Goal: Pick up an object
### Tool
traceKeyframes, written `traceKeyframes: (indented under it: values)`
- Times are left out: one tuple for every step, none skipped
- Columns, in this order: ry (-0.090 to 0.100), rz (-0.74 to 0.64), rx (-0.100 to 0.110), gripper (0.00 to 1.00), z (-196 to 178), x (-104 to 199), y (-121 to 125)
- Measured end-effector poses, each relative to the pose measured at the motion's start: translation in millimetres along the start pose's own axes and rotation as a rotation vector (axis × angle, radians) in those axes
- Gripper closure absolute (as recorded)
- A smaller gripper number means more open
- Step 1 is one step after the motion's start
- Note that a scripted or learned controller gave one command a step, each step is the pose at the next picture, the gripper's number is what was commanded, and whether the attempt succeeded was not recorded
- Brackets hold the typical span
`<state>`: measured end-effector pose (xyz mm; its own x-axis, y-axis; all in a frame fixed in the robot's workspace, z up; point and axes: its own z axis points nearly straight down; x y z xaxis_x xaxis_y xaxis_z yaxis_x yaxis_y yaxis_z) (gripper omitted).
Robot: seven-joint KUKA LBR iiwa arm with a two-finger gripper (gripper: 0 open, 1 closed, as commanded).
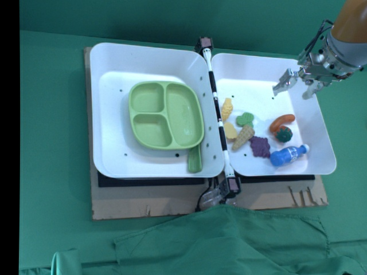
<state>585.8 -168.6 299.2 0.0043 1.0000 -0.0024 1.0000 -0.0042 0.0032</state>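
Fingers [285, 82] of the gripper [297, 85] stand spread wide with nothing between them, hovering over the upper right corner of the right bin [321, 153]. The toy food lies well below and to the left of them, on the bin floor. Nearest is a smooth orange-red sausage [282, 121], with a knobbly green and red strawberry-like piece [284, 134] just beside it. A glossy blue bottle [289, 154] with a white cap lies tilted near the bin's lower right wall. A bumpy purple grape bunch [260, 146] sits next to the bottle, and a ridged tan cone-shaped piece [243, 137] leans beside the grapes. A yellow corn cob [227, 108], a green lumpy piece [245, 119] and a pale yellow piece [230, 131] cluster near the divider; what these last two are is hard to tell. In the left bin [109, 62] rests a matte light green three-compartment plate [166, 114]. The arm is cut off at the frame's upper right.
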Motion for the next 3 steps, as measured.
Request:
traceKeyframes:
  values:
    - [0.004,-0.006,0.008,0.00,87.9,51.8,21.4]
    - [0.002,-0.008,0.008,0.00,112.0,60.2,113.4]
    - [-0.003,0.001,-0.014,0.00,112.6,56.8,41.2]
